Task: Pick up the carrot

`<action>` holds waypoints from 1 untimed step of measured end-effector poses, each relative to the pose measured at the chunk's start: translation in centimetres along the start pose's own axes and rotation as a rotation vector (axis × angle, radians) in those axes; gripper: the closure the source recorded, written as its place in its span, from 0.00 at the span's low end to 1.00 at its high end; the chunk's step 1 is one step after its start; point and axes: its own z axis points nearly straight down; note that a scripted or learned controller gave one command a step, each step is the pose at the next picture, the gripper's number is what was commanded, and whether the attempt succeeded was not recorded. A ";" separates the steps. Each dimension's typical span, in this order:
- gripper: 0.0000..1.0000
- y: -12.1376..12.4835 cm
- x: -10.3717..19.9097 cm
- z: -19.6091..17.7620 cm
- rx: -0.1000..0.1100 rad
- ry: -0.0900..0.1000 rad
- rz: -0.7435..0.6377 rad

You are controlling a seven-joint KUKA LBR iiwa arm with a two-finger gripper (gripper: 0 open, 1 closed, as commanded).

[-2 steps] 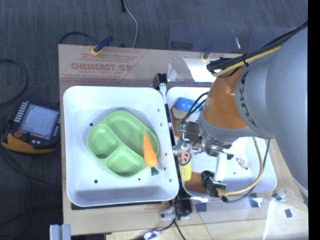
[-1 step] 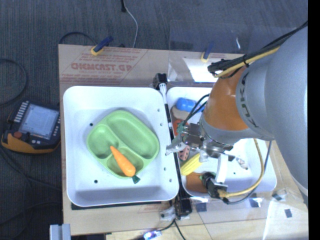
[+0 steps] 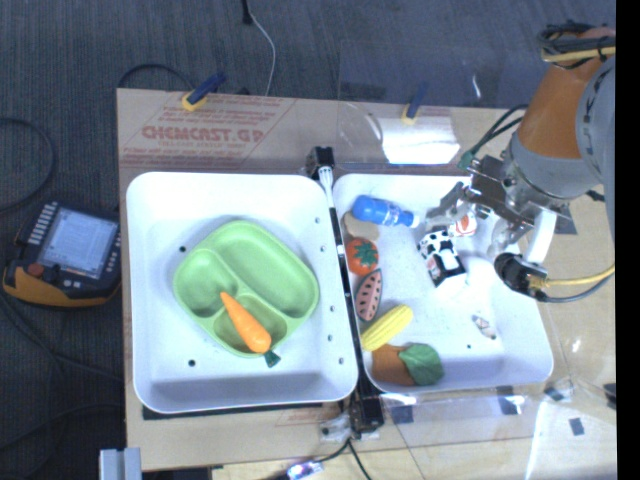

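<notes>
Reaching from the right bin, the gripper, finger state unreadable, should cross toward 9 o'clock to the carrot lying in the green tray and straddle its width.

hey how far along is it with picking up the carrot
Nothing looks done: the carrot lies on the green divided plate in the left bin, untouched. The gripper is over the right bin, near the cow-patterned toy. Left: cross over, descend, grasp and lift.
</notes>
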 end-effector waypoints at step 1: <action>0.00 -5.5 1.4 -1.6 0.008 0.002 -0.145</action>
